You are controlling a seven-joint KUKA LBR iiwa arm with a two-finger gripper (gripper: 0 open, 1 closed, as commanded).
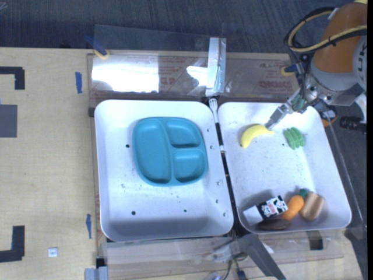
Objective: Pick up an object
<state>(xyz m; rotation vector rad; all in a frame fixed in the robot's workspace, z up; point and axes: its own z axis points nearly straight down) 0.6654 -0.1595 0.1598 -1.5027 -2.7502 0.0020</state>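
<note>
The small yellow banana-shaped toy [254,135] is looking like the thing being gone for here, though the task just says "an object", so that's my guess. In the camera view it's lying flat on the floor of the right-hand shallow white bin [332,174], up in the far part near the divider between the two bins. Curved, smooth, bright yellow, probably plastic, so I'm betting it's a bit slippery to pinch.

The claw [274,121] is reaching down at a slant from the grey arm with the orange band [341,42], and its tip is sitting right at the banana's right end, touching or just about. I honestly can't tell how the claw is set, it's too small and blurry. Nothing is looking lifted, so the pick isn't done yet: grabbing and raising are both still to come.

Just beside it a little green ridged toy [294,137] is lying, and the near corner is holding a clump: a black-and-white carton [273,207], an orange piece [295,205] and a tan bread-like piece [313,206]. The left white bin [111,174] is carrying a blue sectioned tray [170,150].
</note>
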